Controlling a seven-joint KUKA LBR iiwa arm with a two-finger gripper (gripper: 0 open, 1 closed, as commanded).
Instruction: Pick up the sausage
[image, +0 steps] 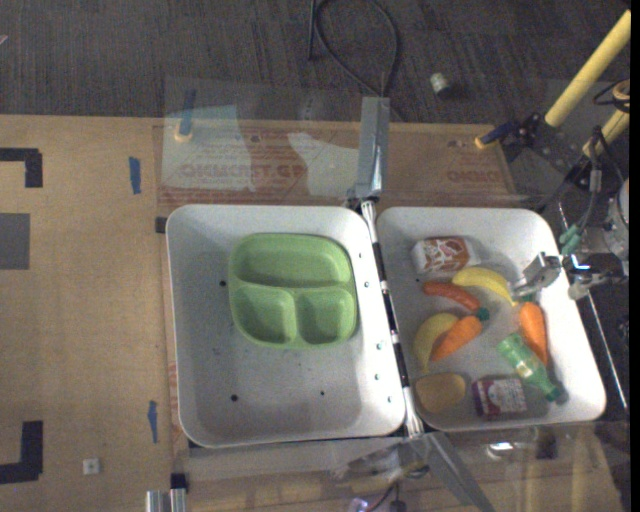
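Sausage (451, 295): small red-orange link lying in the right bin (590, 370), just below the banana and above the carrot, free of the claw.
Claw (530, 278): at the right bin's upper right, low over the banana's right end; whether it is spread or pressed together cannot be told.
Banana (484, 284): yellow, lying between the sausage and the claw.
Carrot (457, 336): orange, tilted, resting against a yellow fruit (432, 335).
Second carrot (534, 332): near the right wall, beside a green bottle (528, 366).
Packets: a white-and-red one (442, 254) at the top, a dark red one (498, 396) at the bottom.
Left bin (200, 380): holds a green divided plate (294, 288).
Tabletop (80, 300): bare wood with blue tape marks.
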